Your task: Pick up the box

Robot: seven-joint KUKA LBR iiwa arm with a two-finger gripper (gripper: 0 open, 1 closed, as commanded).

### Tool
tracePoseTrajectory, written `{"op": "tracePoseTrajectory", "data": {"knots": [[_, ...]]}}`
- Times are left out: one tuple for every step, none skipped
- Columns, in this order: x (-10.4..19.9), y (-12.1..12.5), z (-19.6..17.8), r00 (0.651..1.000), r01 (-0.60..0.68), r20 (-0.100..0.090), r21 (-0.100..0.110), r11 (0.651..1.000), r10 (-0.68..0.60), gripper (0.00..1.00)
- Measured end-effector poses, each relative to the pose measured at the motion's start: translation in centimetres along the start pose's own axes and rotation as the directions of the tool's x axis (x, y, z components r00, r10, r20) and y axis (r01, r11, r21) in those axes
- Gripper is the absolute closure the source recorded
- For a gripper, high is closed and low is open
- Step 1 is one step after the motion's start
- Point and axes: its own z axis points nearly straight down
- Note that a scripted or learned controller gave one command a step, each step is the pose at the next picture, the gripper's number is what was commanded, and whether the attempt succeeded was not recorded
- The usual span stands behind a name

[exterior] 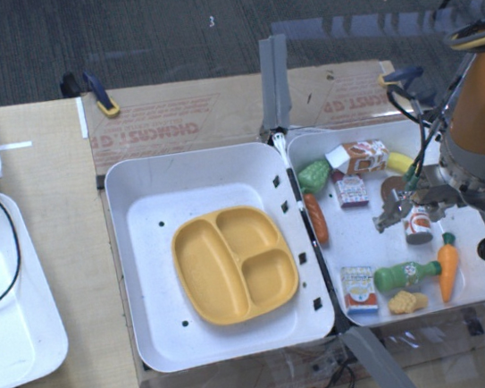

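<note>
Two boxes lie in the right bin. A small dark red box rests near the bin's back left, beside a green pepper. A white, blue and orange carton lies at the front left corner. My gripper hangs over the middle of the right bin, right of the red box and above and behind the carton, touching neither. A red and white can sits just beside the gripper, partly hidden by it.
The right bin also holds a hot dog, a green bottle, a carrot, a nugget, a banana and a packet. A yellow divided plate lies in the left bin.
</note>
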Motion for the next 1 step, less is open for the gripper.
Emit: {"op": "tracePoseTrajectory", "data": {"knots": [[0.92, 7.76, 3.76, 0.989, -0.148, 0.000, -0.001, 0.989, 0.148, 0.00]]}}
